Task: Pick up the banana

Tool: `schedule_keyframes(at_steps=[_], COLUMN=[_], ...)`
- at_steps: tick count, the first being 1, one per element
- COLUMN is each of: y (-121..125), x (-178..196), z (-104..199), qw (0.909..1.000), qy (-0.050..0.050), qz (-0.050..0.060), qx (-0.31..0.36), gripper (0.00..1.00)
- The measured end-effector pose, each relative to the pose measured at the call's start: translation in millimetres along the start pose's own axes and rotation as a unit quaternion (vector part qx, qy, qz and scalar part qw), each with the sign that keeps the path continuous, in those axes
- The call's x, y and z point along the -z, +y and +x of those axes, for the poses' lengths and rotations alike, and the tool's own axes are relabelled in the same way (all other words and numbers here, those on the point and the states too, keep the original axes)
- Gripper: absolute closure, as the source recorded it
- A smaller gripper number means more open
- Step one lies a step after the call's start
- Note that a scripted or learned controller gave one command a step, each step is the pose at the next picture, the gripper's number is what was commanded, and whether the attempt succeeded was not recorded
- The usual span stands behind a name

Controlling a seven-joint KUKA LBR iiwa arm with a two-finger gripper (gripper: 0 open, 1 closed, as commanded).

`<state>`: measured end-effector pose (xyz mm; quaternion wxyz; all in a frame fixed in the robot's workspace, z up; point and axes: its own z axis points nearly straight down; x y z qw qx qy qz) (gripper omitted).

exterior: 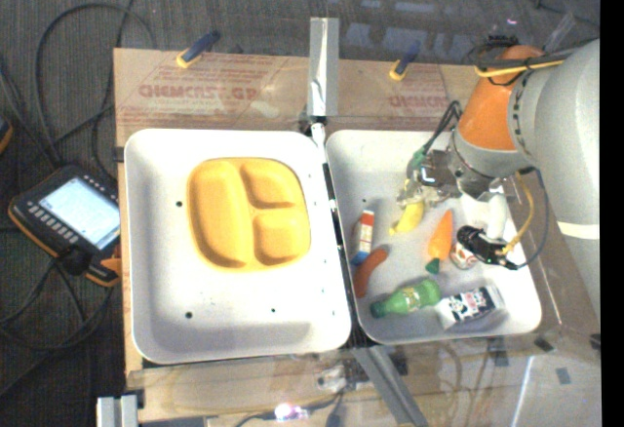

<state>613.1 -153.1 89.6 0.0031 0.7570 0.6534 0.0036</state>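
Just below the tool (421, 183) lay the banana (409, 217), apparently not yet lifted; whether the tool was apart or together, I could not tell.

Taking the banana (409, 217) as landmark: the end effector (421, 183) sits directly above its upper end, closing off that side. Just right of it lies a carrot (442, 238), nearly touching. To its left a white tube (364, 232) leaves a narrow lane of bare bin floor. Below it, a green bottle (407, 299) and a small carton (470, 305) crowd the lower bin (351, 157). Upper left of the banana the floor lies open.
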Motion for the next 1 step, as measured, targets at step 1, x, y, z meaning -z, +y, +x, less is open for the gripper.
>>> schedule_keyframes(at_steps=[1], y=[33.0], x=[111.0], z=[50.8], qw=[0.9979], qy=[-0.003], qz=[0.006], qx=[-0.065], gripper=[1.0])
